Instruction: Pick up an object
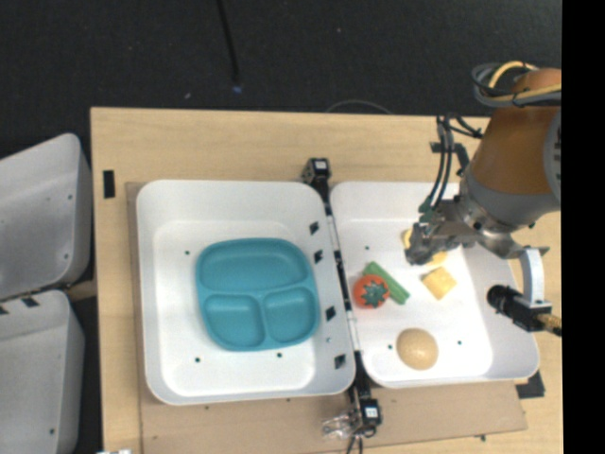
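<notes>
In the right bin (378, 216) lie a yellow block (438, 282), a green piece (389, 283) with a red-orange toy (370, 292) against it, and a tan round object (417, 348). My gripper (423, 245) hangs over the bin's middle, just up-left of the yellow block and right of the green piece. The arm's wrist covers the fingers from above, and I see nothing held between them.
A teal divided tray (255, 291) sits in the left bin (170, 225). A ridge with black clips (333, 253) separates the two bins. The arm's body and cables (510, 159) cover the right bin's far right side.
</notes>
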Robot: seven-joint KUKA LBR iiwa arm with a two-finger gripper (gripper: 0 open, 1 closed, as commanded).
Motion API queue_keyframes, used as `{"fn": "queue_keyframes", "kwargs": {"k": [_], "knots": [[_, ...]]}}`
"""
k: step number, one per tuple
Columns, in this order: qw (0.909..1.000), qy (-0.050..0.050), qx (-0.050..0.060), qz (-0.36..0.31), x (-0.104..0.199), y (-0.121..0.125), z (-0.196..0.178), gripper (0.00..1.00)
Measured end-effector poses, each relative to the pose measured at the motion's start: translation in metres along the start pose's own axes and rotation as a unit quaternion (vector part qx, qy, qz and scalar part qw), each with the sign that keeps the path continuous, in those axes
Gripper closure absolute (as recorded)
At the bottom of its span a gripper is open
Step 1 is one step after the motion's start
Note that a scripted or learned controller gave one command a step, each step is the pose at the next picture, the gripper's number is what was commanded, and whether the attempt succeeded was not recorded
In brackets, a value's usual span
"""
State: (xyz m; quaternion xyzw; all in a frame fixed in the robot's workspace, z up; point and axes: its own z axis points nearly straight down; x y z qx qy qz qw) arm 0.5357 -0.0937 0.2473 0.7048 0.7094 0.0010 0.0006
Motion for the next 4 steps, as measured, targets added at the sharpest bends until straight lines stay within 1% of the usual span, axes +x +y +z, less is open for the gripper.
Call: {"fn": "queue_keyframes", "kwargs": {"k": [1,2,3,4], "knots": [[1.0,-0.001,0.0,0.0,0.047,0.023,0.012,1.0],[1.0,0.0,-0.001,0.0,0.086,0.052,0.003,1.0],[1.0,0.0,0.0,0.0,0.132,0.072,-0.005,1.0],[1.0,-0.001,0.0,0.001,0.174,0.105,0.007,1.0]]}}
